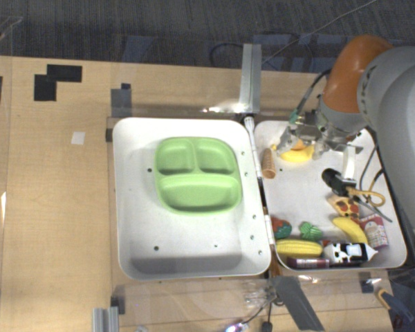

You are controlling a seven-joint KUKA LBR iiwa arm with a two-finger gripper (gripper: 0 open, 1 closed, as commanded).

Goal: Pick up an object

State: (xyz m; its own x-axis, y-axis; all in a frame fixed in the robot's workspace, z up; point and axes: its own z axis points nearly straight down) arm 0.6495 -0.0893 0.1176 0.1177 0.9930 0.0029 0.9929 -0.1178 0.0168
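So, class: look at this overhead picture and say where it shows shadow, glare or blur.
Camera view: soft shadow lies along the near inner wall of the left bin; the green tray is evenly lit and sharp; bright glare sits on the metal post between the bins; the grey arm, nearest the lens, looks soft.

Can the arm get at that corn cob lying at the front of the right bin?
Probably yes. The corn lies uncovered, with only a green toy and a red one close behind it. The gripper is at the bin's far end, over a yellow toy.
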